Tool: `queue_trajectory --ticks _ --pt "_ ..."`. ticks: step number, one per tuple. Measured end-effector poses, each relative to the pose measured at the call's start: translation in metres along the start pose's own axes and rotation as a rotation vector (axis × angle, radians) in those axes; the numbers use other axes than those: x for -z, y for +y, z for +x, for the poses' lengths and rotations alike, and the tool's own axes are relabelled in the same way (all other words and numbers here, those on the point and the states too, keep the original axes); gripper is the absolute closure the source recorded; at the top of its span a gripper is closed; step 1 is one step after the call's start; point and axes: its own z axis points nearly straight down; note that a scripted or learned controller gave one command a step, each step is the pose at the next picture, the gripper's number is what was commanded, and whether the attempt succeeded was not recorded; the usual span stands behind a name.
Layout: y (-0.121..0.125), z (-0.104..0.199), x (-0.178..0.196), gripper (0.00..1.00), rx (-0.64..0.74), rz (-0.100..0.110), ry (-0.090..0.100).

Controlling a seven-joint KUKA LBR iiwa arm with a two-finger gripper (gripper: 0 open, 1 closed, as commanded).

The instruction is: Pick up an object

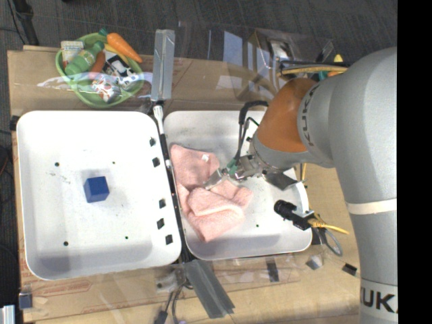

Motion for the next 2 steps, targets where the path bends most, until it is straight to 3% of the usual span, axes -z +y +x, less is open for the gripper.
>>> queue_trajectory --ticks 1,2 --pt "0.024 -0.051 0.001 0.0 -0.043 -0.002 -0.001" --pt "0.084 -0.009 0.001 0.0 -0.033 -0.001 0.0"
